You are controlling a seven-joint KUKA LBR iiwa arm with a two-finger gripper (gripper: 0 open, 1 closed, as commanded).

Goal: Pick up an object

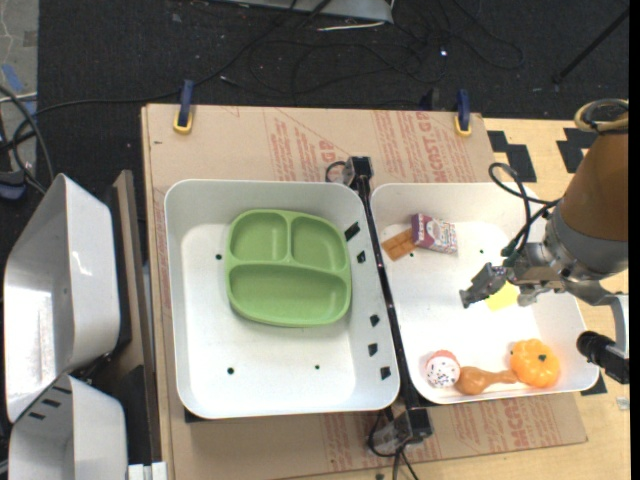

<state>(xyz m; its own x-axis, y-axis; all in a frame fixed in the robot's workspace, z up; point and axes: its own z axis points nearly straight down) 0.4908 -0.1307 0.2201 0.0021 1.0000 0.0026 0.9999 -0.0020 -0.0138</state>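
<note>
My gripper (480, 288) hangs over the middle of the right bin (470, 200), reaching in from the right. A small yellow object (503, 299) lies just under and beside it, partly hidden by it; I cannot tell whether they touch. A purple and white carton (435, 233) and a small brown block (398, 245) lie toward the bin's back left. Along the front edge sit a pink sprinkled ball (440, 370), an orange drumstick-shaped toy (482, 376) and an orange pumpkin (535, 362).
The left bin (200, 368) holds a green divided plate (289, 267) in its back half. A black divider with clips (378, 288) runs between the bins. Cables loop above the wrist (520, 208). White tubs (60, 288) stand off the bench at the left.
</note>
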